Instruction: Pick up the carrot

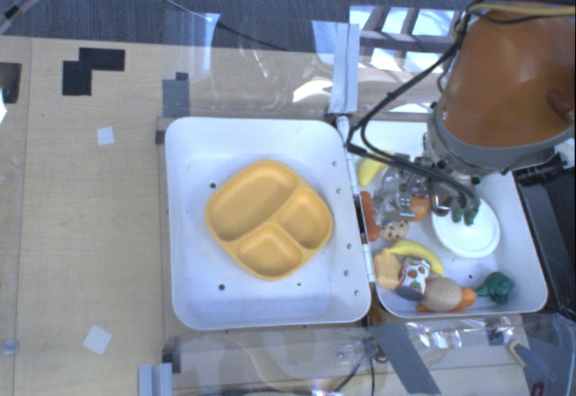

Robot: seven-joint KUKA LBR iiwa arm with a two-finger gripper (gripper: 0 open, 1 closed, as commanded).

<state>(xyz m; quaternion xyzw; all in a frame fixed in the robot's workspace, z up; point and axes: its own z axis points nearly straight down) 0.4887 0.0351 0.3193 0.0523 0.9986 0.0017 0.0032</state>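
Seen from above at a slant: a pale wooden surface (81, 232) carrying two shallow white bins side by side. Landmark for everything below — the yellow divided plate (269, 219), lying near the middle of the left bin (189, 295).

Right of the plate, past the shared wall, the right bin (531, 286) crowded with toy food. Closest to the plate, right against that wall, a slim orange-red piece (368, 216) lying lengthwise — possibly a carrot, though too small to be sure. Further right and slightly lower than the plate, a yellow banana (414, 250), with a small carton (414, 278) and a tan potato-like piece (439, 293) just below it. Touching the tan piece on its far side, an orange tip (466, 297) — again possibly the carrot — and beside that a green broccoli piece (496, 286). Another yellow piece (370, 172) right of the plate's upper edge. A white round lid or dish (468, 232) further right still.

Above the right bin, a grey arm with a broad orange band (508, 70), reaching down to a claw (409, 201) hanging over the bin's middle, right of the plate. Claw tangled visually with cables and metal parts; how far open, and whether anything is in it, cannot be told.
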